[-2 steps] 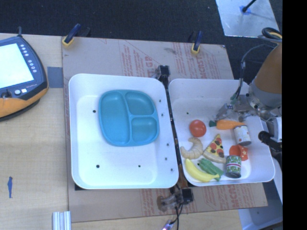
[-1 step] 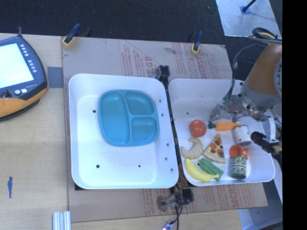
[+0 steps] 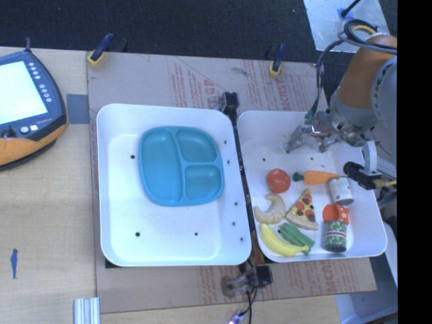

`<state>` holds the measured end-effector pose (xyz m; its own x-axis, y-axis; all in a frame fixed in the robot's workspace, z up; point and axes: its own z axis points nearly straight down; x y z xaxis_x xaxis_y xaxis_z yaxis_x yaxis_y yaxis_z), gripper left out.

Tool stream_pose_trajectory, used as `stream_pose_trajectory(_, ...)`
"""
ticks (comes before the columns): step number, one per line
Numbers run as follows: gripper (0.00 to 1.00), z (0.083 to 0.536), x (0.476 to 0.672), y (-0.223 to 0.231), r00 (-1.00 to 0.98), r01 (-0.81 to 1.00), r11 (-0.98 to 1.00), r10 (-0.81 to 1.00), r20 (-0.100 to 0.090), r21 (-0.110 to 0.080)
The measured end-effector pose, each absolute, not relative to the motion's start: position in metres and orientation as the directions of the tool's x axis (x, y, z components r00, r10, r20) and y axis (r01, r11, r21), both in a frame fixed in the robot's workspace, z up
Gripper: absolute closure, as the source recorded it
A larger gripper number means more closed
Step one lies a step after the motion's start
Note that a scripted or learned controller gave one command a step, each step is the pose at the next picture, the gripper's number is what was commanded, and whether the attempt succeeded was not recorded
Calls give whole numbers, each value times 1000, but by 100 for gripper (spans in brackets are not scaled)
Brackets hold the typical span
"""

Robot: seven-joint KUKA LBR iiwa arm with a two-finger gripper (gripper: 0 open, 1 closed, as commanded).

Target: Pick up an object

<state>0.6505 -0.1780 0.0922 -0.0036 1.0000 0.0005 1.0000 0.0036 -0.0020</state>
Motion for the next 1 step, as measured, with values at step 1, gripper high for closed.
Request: stream_pose_trajectory(1, 0, 92, 656, -150, -5, 1000, 5, 1000, 1, -5)
